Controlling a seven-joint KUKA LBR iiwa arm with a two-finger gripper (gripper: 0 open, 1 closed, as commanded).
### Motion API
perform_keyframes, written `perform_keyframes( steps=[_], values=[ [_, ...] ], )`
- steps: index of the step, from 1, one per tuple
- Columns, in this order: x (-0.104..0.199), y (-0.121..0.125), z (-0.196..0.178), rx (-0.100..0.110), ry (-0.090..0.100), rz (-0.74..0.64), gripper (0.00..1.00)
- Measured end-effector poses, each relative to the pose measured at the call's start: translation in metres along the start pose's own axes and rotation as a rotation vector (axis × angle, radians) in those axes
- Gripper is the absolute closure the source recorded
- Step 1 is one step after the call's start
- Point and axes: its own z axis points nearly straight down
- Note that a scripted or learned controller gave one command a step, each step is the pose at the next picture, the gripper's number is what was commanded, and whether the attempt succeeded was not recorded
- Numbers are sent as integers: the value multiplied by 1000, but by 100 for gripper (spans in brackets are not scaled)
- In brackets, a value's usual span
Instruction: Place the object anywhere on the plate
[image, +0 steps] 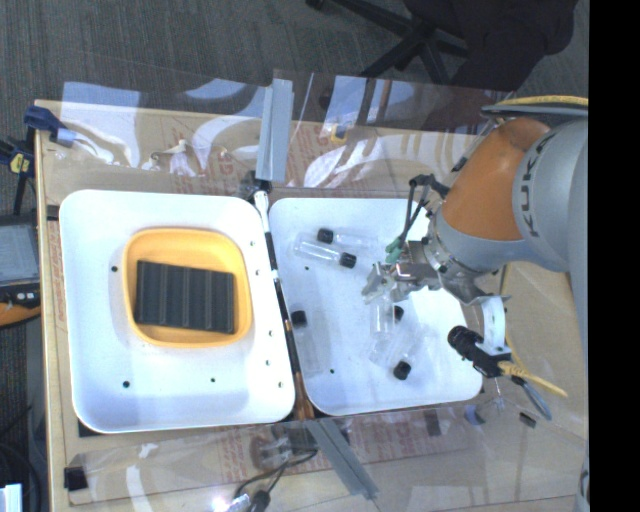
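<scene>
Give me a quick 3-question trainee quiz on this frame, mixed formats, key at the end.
1. True or false: the yellow plate sits in the left bin.
2. The clear vials with black caps lie in which bin? A) left B) right
3. Fill in: the gripper hangs above the ____ bin.

Key: 1 true; 2 B; 3 right.

The surface (180, 150) carries two shallow white bins side by side: the left bin (90, 300) and the right bin (330, 380), their inner rims nearly touching.
</scene>
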Motion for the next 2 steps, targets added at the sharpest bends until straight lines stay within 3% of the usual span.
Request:
perform_keyframes(
  steps=[1, 2],
  values=[
    [54, -19, -9, 3, 4, -279, 100],
    [147, 15, -31, 1, 2, -398, 100]
  ],
)
